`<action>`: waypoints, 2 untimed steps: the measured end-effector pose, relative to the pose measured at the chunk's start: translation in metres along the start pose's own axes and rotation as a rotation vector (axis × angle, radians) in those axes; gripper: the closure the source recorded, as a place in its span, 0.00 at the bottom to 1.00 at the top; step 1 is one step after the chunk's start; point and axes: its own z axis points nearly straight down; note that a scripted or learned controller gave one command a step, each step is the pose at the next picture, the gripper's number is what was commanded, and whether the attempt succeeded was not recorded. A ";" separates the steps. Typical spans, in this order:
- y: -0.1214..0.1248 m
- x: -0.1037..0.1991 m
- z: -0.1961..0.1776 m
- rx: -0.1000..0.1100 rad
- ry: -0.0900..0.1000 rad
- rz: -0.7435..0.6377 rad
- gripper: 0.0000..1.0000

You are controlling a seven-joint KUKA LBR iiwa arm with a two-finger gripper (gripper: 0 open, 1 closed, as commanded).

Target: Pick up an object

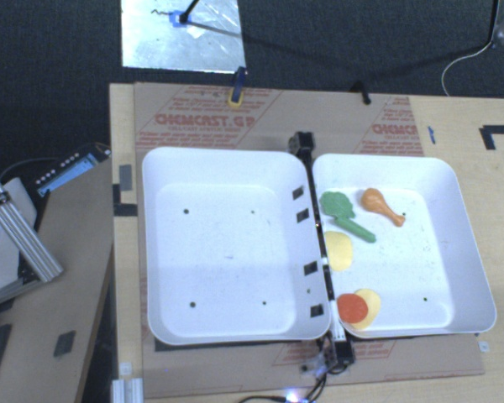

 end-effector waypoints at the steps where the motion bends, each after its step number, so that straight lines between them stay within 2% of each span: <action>1: -0.001 -0.059 0.009 0.014 0.001 0.009 1.00; 2: -0.004 -0.054 0.171 0.029 0.008 0.006 1.00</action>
